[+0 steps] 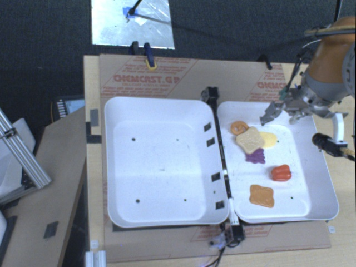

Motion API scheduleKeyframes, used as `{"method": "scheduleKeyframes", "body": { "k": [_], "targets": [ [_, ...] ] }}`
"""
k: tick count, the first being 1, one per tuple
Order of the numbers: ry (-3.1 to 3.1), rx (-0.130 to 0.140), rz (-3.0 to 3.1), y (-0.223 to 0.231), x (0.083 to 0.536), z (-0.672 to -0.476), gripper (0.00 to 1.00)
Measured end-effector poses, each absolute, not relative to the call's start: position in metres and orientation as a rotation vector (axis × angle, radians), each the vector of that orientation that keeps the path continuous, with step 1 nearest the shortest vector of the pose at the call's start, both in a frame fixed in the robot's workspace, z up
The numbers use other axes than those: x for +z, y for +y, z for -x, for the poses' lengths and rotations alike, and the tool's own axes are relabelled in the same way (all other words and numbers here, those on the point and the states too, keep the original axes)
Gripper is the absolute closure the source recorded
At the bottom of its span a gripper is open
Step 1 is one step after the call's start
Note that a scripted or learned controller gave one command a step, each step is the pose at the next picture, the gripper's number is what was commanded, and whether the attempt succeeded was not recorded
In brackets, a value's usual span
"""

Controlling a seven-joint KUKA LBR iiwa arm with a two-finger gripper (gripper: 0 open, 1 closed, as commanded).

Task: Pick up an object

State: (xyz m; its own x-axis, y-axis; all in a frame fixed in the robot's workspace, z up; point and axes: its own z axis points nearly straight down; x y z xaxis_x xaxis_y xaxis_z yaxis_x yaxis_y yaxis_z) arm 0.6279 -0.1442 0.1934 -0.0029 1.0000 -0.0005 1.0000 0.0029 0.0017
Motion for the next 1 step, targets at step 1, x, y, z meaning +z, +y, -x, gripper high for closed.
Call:
{"method": "scheduleKeyframes", "body": {
  "k": [1],
  "targets": [
    [2.228, -0.005, -2.226, -0.123, 0.1178, -0.5434, 0.0]
  ]
}}
